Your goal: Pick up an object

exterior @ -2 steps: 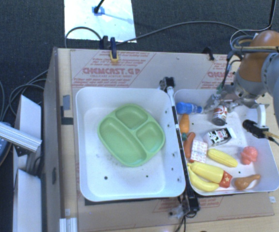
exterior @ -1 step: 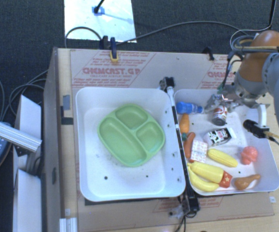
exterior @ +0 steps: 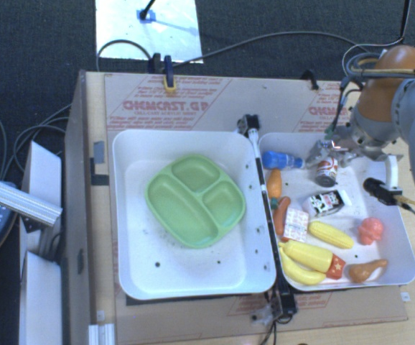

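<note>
The arm (exterior: 401, 99) reached in from the right over the far end of the right bin (exterior: 407, 261), its gripper (exterior: 327, 157) low just above a small red-and-white can (exterior: 327, 171) near the bin's back wall. Whether the jaws were spread or closed could not be told, nor whether they touched the can. Left of the can lay a blue bottle (exterior: 282, 161), and below it an orange carrot (exterior: 274, 183). A black-and-white carton (exterior: 326, 203) sat mid-bin, with a sausage (exterior: 282, 214) and a checked packet (exterior: 296, 226) to its left. Nearer the front lay a corn cob (exterior: 329, 233), a banana (exterior: 299, 269), a pink toy (exterior: 370, 230) and a drumstick (exterior: 365, 269). The left bin (exterior: 132, 214) held a green tray (exterior: 195, 200) with three compartments.
</note>
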### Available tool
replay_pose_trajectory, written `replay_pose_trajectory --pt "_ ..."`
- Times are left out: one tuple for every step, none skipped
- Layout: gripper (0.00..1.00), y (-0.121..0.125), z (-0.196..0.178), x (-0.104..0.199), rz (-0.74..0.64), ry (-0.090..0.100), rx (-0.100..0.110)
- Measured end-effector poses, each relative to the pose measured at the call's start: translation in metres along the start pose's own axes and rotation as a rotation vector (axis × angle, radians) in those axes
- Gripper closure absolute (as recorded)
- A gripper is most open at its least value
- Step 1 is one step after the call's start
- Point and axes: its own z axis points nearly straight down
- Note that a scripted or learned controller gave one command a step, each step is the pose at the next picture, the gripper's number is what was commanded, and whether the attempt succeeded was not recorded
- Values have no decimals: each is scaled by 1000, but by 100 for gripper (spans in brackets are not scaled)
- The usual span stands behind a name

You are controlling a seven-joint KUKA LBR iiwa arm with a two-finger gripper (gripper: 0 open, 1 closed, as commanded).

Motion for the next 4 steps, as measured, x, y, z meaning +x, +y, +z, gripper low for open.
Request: replay_pose_trajectory --pt "0 0 0 -4 0 0 0" --pt "0 -2 0 -1 -1 0 1" --pt "0 0 0 -6 0 0 0" --pt "0 -1 0 15 0 -8 -2"
